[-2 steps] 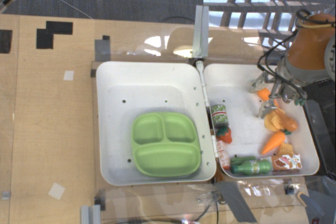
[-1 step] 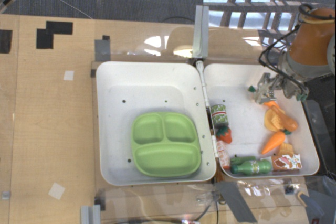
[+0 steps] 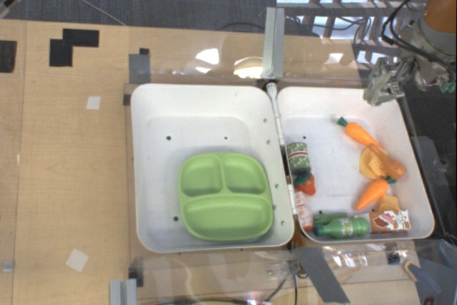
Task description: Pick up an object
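The claw [image 3: 383, 88] hangs over the right bin's [image 3: 325, 126] far right corner, gripping nothing; whether it's apart or together, can't tell. Nearest in that bin, a carrot [image 3: 356, 132]; a second carrot [image 3: 372, 193] and green bottle [image 3: 342, 226] nearer. Left of the bin, a green plate [image 3: 225, 196].

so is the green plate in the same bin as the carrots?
No. The green plate lies in the left bin, while the carrots lie in the right bin with the other items.
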Available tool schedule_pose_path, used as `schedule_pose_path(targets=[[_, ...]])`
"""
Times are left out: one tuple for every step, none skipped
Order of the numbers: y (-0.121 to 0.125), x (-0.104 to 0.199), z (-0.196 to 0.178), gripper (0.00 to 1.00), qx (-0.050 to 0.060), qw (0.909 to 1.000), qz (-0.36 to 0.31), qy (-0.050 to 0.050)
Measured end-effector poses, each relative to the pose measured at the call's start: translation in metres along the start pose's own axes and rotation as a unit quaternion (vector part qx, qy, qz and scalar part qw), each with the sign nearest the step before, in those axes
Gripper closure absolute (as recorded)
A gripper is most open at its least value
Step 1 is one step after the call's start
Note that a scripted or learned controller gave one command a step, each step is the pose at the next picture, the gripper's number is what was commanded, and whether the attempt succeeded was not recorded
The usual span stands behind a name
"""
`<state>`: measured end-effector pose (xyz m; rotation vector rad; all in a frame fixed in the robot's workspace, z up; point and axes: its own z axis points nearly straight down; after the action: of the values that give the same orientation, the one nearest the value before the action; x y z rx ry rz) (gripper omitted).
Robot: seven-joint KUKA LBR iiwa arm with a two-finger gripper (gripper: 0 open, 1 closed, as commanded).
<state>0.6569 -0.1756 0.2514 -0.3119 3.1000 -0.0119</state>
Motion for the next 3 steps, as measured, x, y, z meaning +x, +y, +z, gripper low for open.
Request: schedule_pose_path(targets=[[0.053, -0.026, -0.067, 1.0, -0.003, 0.9984, 0.056, 0.003], [0.043, -0.027, -0.161, 1.0, -0.002, 0.99, 0.141, 0.004], [0.08, -0.015, -0.013, 1.0, -0.005, 0.9964, 0.084, 0.014]])
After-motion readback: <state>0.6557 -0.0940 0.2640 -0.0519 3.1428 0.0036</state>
